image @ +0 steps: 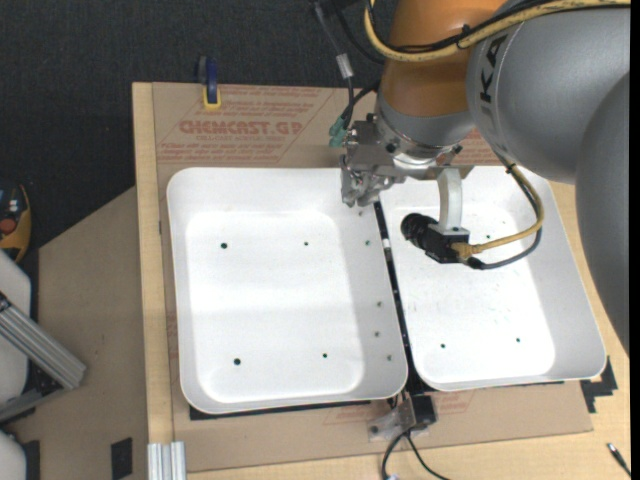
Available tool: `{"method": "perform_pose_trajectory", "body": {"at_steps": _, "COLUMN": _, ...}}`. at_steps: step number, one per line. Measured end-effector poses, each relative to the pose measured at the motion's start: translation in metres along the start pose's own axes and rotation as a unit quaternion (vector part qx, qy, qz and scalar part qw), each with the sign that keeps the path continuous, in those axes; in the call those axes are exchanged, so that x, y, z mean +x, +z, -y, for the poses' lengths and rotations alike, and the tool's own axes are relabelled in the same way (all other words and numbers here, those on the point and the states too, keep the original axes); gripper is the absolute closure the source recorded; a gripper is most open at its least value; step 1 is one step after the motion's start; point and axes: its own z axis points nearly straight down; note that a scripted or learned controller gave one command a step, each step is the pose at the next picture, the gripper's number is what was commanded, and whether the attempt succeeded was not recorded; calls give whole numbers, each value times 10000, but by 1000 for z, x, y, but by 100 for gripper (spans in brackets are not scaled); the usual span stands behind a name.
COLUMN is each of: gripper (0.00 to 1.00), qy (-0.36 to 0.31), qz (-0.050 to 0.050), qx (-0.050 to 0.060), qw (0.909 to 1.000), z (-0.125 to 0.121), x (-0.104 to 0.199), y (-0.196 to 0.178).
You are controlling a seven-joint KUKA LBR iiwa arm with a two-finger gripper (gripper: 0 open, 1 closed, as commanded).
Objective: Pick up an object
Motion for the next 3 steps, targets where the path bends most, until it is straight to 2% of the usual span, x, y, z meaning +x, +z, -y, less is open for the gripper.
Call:
{"method": "perform_pose_trajectory", "body": {"at_steps": 1, "gripper": 100, "qy": 12, "qz": -4, "qx": -56, "qw": 10000, "z": 17, "x": 5, "y": -41}}
{"method": "perform_pose_trajectory", "body": {"at_steps": 2, "gripper": 100, "qy": 7, "qz": -6, "qx": -43, "qw": 10000, "z": 47, "x": 18, "y": -64}}
{"method": "perform_pose_trajectory", "body": {"at_steps": 3, "gripper": 100, "qy": 9, "qz": 2, "qx": 5, "qw": 10000, "z": 86, "x": 33, "y": -14}}
